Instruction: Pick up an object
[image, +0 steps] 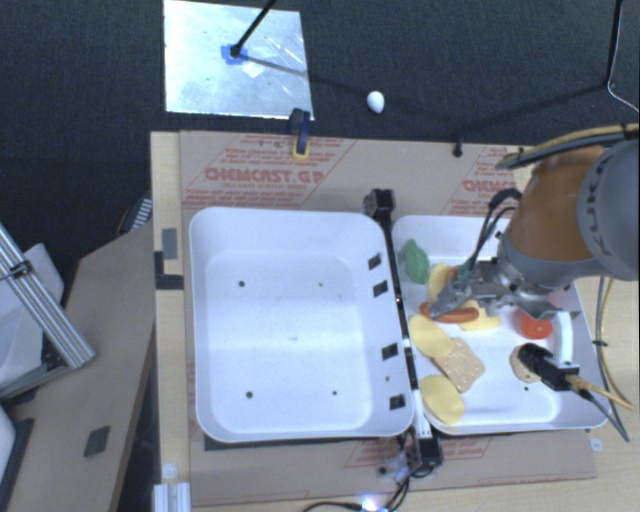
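The right bin (480, 408) holds toy food: a green piece (415, 262), yellow pieces (432, 338), a cracker (461, 365) and a red piece (534, 325). The claw (447, 300) is down among them, near the bin's middle wall; whether it grips anything, I cannot tell. The left bin (290, 320) has lots of room.

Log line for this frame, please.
phase: reaching | gripper low in right bin over the orange-red piece | left bin untouched | grasp: unconfirmed
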